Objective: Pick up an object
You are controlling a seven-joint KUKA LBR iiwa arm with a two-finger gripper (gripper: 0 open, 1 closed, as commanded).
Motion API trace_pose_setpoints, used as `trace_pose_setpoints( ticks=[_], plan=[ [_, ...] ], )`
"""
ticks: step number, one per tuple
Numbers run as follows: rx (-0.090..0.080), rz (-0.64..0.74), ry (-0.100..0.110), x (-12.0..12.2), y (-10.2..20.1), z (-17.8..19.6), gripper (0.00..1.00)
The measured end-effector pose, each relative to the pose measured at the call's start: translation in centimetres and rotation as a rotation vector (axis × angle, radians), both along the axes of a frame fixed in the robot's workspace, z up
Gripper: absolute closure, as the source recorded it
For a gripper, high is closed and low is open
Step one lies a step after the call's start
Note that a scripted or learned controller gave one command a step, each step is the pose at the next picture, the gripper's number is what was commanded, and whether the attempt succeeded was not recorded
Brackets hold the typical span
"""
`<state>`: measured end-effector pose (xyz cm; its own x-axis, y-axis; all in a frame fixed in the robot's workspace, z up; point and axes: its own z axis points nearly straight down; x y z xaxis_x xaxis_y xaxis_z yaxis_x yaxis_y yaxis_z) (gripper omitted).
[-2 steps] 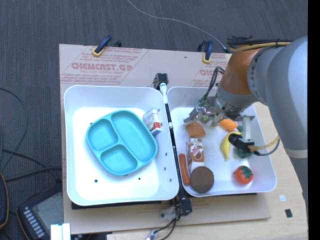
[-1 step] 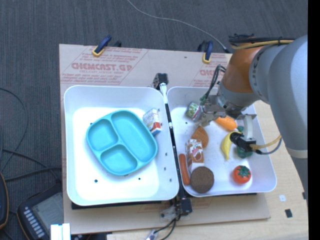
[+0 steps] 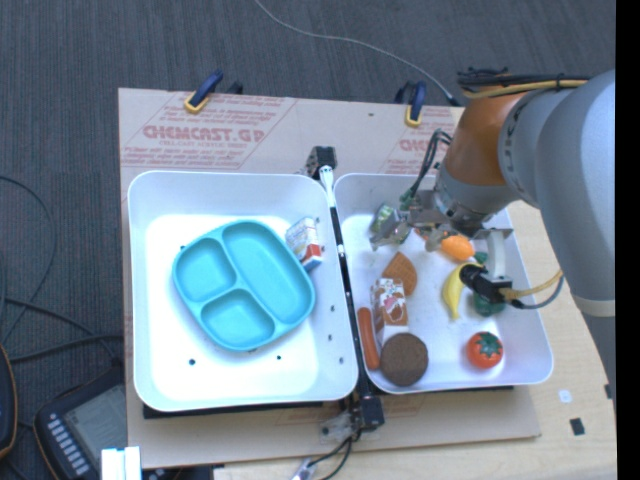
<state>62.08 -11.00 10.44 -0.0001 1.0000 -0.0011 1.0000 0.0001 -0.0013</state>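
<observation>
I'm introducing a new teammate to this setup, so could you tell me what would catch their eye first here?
Probably the bright blue divided plate lying in the left bin. Next comes the grey arm with its orange band, reaching over the right bin, where toy foods crowd together: a banana, a tomato and a brown cookie.

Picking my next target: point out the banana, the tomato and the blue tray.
banana (image 3: 453, 291), camera view, middle of its yellow curve.
tomato (image 3: 484, 351), camera view, centre of its red body.
blue tray (image 3: 268, 265), camera view, floor of its largest compartment.
</observation>
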Motion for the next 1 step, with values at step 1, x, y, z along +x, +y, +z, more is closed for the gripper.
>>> trace_pose_setpoints(
  ticks=[1],
  plan=[
    [0.0,0.0,0.0,0.0,0.0,0.97,1.0]
  ],
)
